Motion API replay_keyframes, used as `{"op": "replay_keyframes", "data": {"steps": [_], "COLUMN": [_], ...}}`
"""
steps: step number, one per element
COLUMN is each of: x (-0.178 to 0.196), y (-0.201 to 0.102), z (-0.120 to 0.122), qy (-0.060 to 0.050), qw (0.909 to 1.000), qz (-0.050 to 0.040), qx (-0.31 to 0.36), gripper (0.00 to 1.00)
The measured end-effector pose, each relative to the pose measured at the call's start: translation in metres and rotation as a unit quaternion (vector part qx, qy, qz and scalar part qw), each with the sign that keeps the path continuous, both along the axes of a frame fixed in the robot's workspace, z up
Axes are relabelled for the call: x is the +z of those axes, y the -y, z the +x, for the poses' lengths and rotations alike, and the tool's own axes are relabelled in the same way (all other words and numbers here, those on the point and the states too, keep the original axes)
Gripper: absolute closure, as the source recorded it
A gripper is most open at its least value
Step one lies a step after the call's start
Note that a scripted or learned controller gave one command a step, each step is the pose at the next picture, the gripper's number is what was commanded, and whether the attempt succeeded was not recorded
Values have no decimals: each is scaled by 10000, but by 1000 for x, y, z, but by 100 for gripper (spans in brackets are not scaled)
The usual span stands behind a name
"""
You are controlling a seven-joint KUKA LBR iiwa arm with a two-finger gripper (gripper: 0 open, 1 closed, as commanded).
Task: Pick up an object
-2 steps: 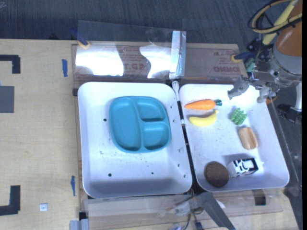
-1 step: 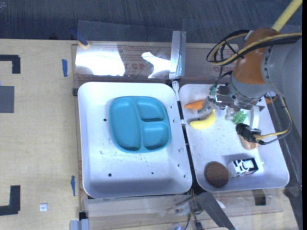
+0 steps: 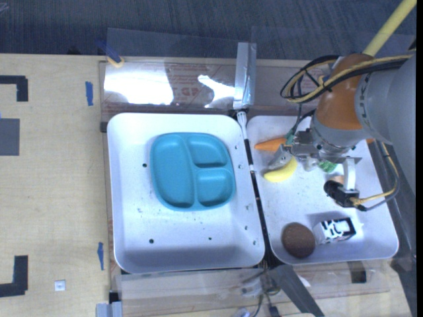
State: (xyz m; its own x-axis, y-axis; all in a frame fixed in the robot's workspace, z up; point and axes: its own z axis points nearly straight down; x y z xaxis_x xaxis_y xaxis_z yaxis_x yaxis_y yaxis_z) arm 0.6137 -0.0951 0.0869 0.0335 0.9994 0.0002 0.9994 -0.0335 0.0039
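As seen from above at a slant, a pale wooden bench [image 3: 53, 177], widest of all, stretching well beyond the right bin [image 3: 377, 243] on its left side. Touching the right bin along its left wall, a left bin [image 3: 125, 243], white and shallow, of about the same size. Over the far half of the right bin, reaching in from its right side, the grey arm [image 3: 390, 104] with the orange band above the wrist and some yellow and black cables looped around it. Left of the right bin, in the middle of the neighbour bin, a blue divided tray [image 3: 193, 170], lying flat.

Above the far part of the right bin's floor, the tool [image 3: 310, 154], pointing down; whether apart or together, cannot tell from here. Near the near wall of the right bin, a little left of its middle, a brown ball [image 3: 299, 240]. In the far left corner of the right bin, an orange carrot [image 3: 268, 144], lying flat, just beside the tool. Close to the near wall of the right bin, just right of the ball, a black-and-white object [image 3: 338, 228]. By the left wall of the right bin, just nearer than the carrot, a yellow piece [image 3: 281, 171], very close to the tool. In the far part of the right bin, on the tool's other side, a small green piece [image 3: 328, 166], partly hidden.
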Motion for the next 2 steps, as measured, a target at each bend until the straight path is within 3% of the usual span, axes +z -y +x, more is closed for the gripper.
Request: {"op": "replay_keyframes", "data": {"steps": [1,2], "x": [13,144], "y": [2,-64], "z": [2,3], "qy": [32,37], "qw": [10000,9986], "qz": [-5,13], "qx": [-20,-524], "gripper": [100,100]}}
